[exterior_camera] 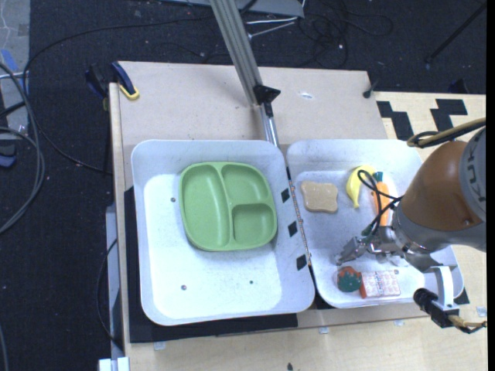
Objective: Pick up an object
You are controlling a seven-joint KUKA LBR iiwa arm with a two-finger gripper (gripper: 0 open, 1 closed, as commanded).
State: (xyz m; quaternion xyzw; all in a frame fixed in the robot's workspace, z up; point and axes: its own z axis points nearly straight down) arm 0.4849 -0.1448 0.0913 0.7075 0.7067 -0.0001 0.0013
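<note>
1. The gripper (354, 250) hangs low over the right bin (325, 154), its metal fingers pointing toward that bin's front left area. They look slightly apart with nothing between them, though the view is too small to be sure of the gap.

2. The nearest candidate is the small red-and-green object (349, 279), lying just in front of the fingertips near the bin's front edge. I judge this the thing to go for; no grasp has been made yet.

3. To do it well, bring the fingers over the object's middle, straddle its narrow side, and descend fully before closing, so the pads meet it rather than skid off its rounded top.

4. Just beside it toward the front right corner lies a flat red-and-white packet (380, 284). Keep the outer finger off it, or it may be dragged along.

5. Further back sit a slice of toast (319, 197) near the bin's left wall, and a banana (354, 185) with a carrot (376, 195) just beside it toward the back. These lie well apart from the approach.

6. The left bin (158, 284) carries a green divided plate (229, 205), which plays no part in this step.
</note>
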